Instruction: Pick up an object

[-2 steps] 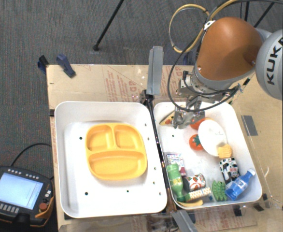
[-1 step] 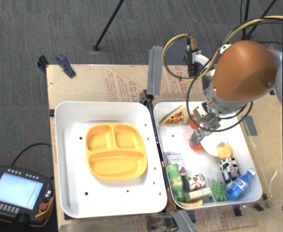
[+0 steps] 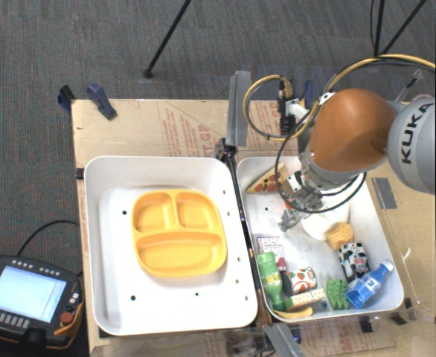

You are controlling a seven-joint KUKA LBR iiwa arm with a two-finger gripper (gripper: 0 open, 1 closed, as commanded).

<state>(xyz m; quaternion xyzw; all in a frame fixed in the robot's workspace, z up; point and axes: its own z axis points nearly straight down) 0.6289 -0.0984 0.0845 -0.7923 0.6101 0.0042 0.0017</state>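
The arm reaches over the right bin point(image 3: 382, 233), and its orange band hides much of the bin's far side. My gripper point(image 3: 291, 216) hangs low over the bin's middle, just left of a white round piece point(image 3: 318, 225). A pizza slice toy point(image 3: 266, 182) lies at the far left of this bin. Along the near side sit a green bottle point(image 3: 268, 274), a red and white can point(image 3: 301, 280), a green ridged toy point(image 3: 338, 291), a blue bottle point(image 3: 368, 285), a cow-patterned toy point(image 3: 353, 259) and a yellow waffle piece point(image 3: 339, 234). Nothing shows between the fingers.
The left bin point(image 3: 99, 199) holds a yellow divided plate point(image 3: 178, 233). A metal post point(image 3: 238, 117) stands behind the divider between the bins. Cables loop above the wrist. A teach pendant point(image 3: 28, 300) lies on the floor at the lower left.
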